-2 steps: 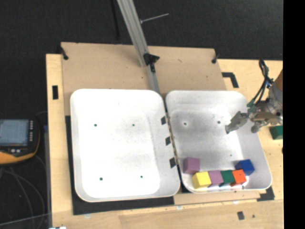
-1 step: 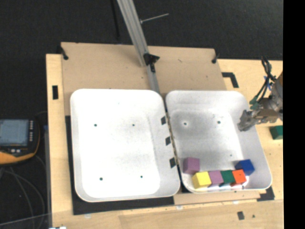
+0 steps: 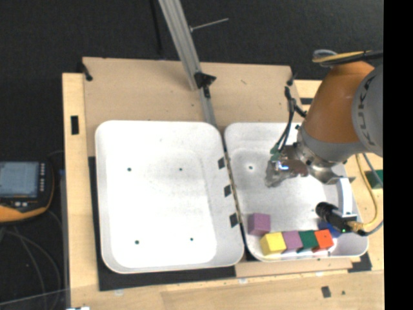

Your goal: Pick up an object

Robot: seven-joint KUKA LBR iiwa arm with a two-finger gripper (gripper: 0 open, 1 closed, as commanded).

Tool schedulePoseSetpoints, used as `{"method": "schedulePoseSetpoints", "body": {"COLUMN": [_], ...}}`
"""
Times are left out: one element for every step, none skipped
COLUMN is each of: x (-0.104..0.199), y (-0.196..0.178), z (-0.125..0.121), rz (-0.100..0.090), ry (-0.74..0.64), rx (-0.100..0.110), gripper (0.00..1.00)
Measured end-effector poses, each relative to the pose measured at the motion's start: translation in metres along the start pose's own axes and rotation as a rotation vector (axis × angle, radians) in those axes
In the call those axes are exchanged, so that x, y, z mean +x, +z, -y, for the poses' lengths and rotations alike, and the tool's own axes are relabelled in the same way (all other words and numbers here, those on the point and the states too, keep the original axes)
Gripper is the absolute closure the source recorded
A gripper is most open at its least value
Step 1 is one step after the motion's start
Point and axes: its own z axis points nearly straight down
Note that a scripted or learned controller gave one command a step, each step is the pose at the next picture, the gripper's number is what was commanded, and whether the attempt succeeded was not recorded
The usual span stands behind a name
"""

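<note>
My gripper [image 3: 278, 171] hangs over the middle of the right bin [image 3: 248, 141], below the orange band of the arm. Nothing shows between its fingers. A purple block [image 3: 259, 223] lies alone on the bin floor, below and left of the gripper. Along the bin's near wall sits a row of blocks: yellow [image 3: 273, 243], purple [image 3: 293, 240], green [image 3: 307, 239] and orange [image 3: 323, 239]. A blue piece [image 3: 332, 223] peeks out beside a black part at the right.
The left bin [image 3: 158, 192] lies beside the right one, with a row of black clips between them. A grey metal pole [image 3: 184, 41] slants down from the top to the bins' far edge. A handheld pendant [image 3: 22, 186] rests off the bench at left.
</note>
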Motion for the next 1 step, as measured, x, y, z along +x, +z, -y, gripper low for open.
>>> {"method": "schedulePoseSetpoints", "body": {"x": [-0.0246], "y": [-0.0005], "z": [-0.001], "rz": [0.005], "ry": [0.01], "rx": [-0.006], "gripper": [1.0]}}
